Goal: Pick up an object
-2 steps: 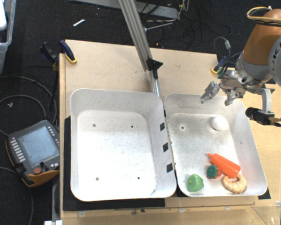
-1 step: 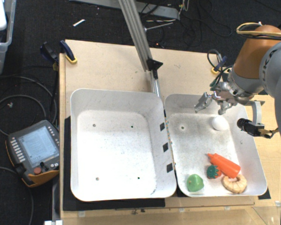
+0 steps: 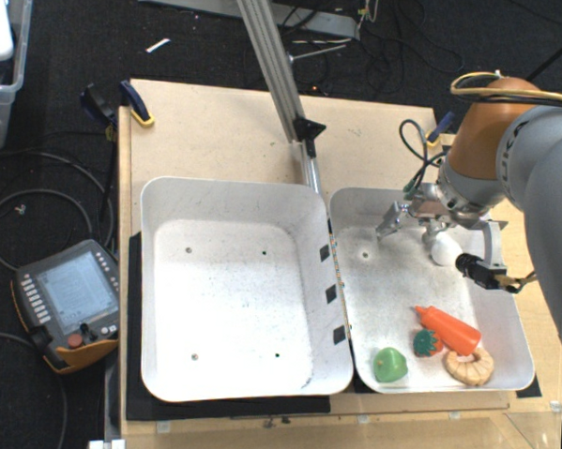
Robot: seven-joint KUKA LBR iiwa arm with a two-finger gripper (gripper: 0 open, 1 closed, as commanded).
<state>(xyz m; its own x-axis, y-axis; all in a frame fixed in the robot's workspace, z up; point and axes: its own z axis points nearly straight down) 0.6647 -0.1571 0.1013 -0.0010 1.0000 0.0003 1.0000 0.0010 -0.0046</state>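
- The desk (image 3: 229, 132) is pale wood, set on a dark carpeted floor strewn with black cables.
- Two shallow white bins sit side by side on it: the left bin (image 3: 166, 260) has a speckled bottom, and the right bin (image 3: 371, 299) holds all the objects.
- A slanted metal pole (image 3: 275, 68) runs down from the top to where the bins meet.
- A teach pendant (image 3: 67, 302) lies on the floor, left of the desk.
- The arm (image 3: 511, 146) reaches in from the right, over the right bin's far end.
- The hand (image 3: 408, 216) hangs low there; I cannot tell if it is clenched or released.
- A white egg (image 3: 443, 248) lies just beside the hand.
- Near the front right corner: a carrot (image 3: 449, 326), a small dark green piece (image 3: 426, 344), a tan pretzel (image 3: 469, 368) and a green ball (image 3: 390, 364).
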